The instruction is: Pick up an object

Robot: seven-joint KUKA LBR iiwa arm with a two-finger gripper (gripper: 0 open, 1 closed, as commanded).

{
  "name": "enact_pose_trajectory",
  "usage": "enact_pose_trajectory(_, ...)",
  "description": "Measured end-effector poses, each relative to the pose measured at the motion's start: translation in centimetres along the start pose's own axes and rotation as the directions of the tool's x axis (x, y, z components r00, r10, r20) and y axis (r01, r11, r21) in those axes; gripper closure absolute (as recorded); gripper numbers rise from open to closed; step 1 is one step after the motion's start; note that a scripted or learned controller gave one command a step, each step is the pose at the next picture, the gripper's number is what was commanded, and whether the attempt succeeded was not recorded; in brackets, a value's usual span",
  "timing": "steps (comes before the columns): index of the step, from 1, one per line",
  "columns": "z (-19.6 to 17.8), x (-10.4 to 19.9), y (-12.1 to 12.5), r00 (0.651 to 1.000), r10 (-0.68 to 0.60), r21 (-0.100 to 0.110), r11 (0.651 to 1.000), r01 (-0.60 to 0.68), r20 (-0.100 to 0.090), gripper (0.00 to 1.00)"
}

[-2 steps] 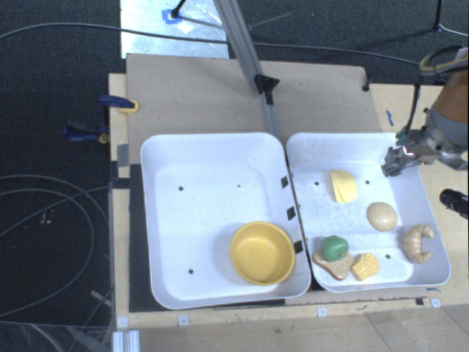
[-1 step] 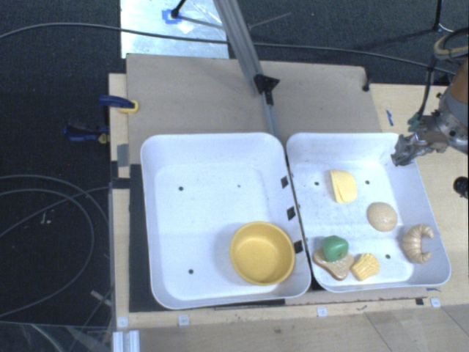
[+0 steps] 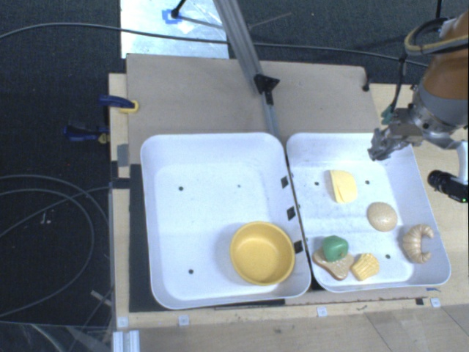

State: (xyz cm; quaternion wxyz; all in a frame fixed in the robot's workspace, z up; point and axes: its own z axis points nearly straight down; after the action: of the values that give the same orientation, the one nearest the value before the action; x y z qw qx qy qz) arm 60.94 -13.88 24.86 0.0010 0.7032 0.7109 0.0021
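Note:
My gripper (image 3: 382,148) hangs over the far right part of the right bin (image 3: 311,152), above and to the right of a pale yellow wedge (image 3: 342,186). Nothing shows between its fingers. Nearer the front lie a beige round bun (image 3: 382,216), a tan croissant (image 3: 418,242), a green piece (image 3: 335,247) resting on a tan slice (image 3: 333,264), and a small yellow corn piece (image 3: 365,266). A yellow bowl (image 3: 261,252) sits in the left bin (image 3: 183,167) near its front right corner.
A grey pole (image 3: 242,35) slants across the bench behind the bins, ending in a black clamp (image 3: 267,84). A blue and yellow clamp (image 3: 117,105) grips the bench's left edge. Cables run over the dark floor at left.

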Motion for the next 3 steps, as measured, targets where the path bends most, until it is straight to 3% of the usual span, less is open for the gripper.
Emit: enact_pose_trajectory(3, 1.1, 18.6, 0.4, 1.000, -0.001, 0.002, 1.000, 0.001, -0.002, 1.00)
